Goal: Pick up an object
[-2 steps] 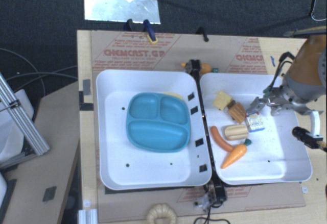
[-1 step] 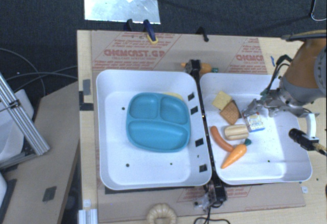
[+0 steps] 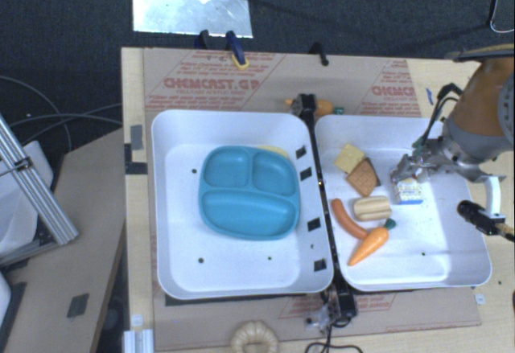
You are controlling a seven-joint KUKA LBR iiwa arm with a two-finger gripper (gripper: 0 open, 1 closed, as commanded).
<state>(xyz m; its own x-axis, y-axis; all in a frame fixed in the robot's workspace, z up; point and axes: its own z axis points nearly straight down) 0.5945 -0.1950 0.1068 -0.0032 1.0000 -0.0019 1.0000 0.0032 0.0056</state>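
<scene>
My gripper (image 3: 406,173) hangs over the right bin (image 3: 451,263), near its upper right part. A small white and blue box (image 3: 409,193) lies directly below it; whether they touch I cannot tell. To the left in the same bin lie a yellow block (image 3: 349,157), a brown cracker (image 3: 364,177), a tan bread roll (image 3: 372,207), a red-orange sausage (image 3: 347,218) and an orange carrot (image 3: 368,245).
The left bin (image 3: 181,263) holds a blue divided plate (image 3: 248,190). A black divider with clips (image 3: 315,182) runs between the bins. The grey arm with its orange band (image 3: 483,106) comes in from the right. A black part (image 3: 480,217) juts over the right bin's edge.
</scene>
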